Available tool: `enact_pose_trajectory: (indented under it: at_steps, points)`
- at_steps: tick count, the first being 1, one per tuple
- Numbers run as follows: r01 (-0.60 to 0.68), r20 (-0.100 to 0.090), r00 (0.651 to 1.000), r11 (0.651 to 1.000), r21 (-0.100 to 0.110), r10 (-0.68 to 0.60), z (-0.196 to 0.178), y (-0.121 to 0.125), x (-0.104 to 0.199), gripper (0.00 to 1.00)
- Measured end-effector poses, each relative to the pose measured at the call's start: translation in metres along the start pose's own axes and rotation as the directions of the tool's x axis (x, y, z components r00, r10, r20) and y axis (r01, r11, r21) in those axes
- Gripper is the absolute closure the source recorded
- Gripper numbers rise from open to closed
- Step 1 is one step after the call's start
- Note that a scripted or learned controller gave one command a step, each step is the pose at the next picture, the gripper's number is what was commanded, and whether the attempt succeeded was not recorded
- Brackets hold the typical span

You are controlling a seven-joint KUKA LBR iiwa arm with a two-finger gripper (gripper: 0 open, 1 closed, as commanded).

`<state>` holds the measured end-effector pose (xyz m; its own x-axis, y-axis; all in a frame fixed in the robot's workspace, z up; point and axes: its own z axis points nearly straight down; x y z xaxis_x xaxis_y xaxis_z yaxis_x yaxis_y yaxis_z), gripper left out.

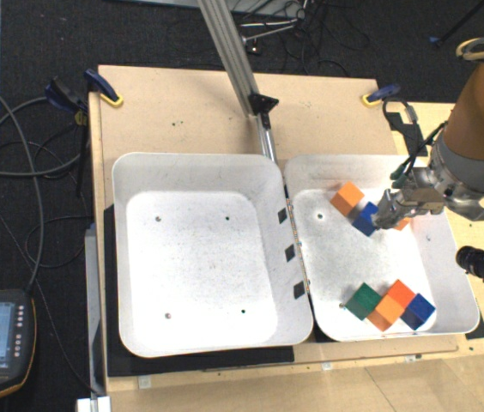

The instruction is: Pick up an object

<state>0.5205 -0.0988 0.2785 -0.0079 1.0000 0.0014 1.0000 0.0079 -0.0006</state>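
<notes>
Blue block [364,221] touches an orange block [346,199] under the end effector [390,217], finger state unclear; three more blocks [390,305] lie nearer.

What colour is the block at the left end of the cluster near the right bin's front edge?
Green. The block shows clearly in the camera view, beside an orange block.

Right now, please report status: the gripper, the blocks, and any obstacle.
Gripper low in right bin, against blue block. Orange block touching it. Green block, orange and blue ones clustered near front. No grasp confirmed.
</notes>
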Motion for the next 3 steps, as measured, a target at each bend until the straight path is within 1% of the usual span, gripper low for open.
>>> enact_pose_trajectory:
  at_steps: [1,2,3]
  points:
    - [0.000,0.000,1.000,1.000,0.001,0.000,0.004,-0.011,0.049,1.00]
    - [0.001,-0.001,1.000,1.000,0.001,-0.001,0.009,-0.020,0.105,1.00]
    - [0.000,0.000,1.000,1.000,0.004,0.000,0.033,-0.023,0.160,1.00]
